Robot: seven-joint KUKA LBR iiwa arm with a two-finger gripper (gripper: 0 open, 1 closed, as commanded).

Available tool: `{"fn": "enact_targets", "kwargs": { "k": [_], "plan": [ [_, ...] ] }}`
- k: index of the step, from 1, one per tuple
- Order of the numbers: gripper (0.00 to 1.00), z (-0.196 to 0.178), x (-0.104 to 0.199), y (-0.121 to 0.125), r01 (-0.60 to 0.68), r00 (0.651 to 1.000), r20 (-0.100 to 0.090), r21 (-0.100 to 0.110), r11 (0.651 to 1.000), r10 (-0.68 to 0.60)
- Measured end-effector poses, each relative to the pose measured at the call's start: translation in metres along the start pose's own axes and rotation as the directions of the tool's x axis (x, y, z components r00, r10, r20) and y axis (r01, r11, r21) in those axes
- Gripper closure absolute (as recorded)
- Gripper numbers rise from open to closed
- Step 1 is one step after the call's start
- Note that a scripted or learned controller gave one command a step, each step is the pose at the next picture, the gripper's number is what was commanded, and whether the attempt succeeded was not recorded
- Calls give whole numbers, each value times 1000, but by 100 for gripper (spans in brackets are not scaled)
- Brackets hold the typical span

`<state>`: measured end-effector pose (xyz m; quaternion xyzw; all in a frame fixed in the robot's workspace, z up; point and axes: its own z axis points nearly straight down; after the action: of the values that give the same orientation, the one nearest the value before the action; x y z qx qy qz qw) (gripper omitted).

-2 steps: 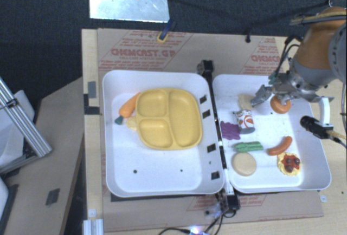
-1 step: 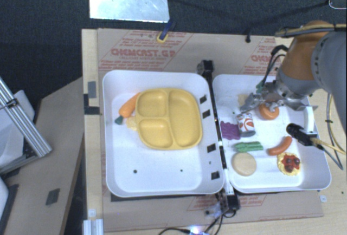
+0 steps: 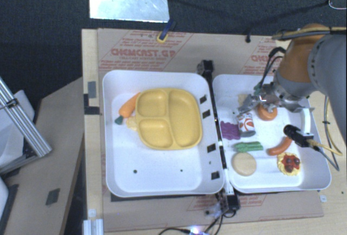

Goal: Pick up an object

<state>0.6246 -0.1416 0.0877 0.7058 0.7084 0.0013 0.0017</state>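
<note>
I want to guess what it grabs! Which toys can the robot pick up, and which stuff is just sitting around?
Could get picked, all in the right bin:
can
orange
grapes
green beans
sausage
cookie
tart

Just sitting around, left bin:
yellow tray
carrot

We see a grey, rounded arm (image 3: 331,60) w/ a broad orange band (image 3: 295,60) above the wrist. Wrist section is grey metal, w/ thin dark cables looping along it. The gripper (image 3: 255,99) is small, silvery-grey metal w/ darker bits; detail too fine to tell more.
</note>
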Motion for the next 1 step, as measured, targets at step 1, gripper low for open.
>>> {"fn": "enact_targets", "kwargs": {
  "k": [1],
  "plan": [
    [100,-13,-2,2,1,1000,7,-10,1000,-1]
  ]
}}
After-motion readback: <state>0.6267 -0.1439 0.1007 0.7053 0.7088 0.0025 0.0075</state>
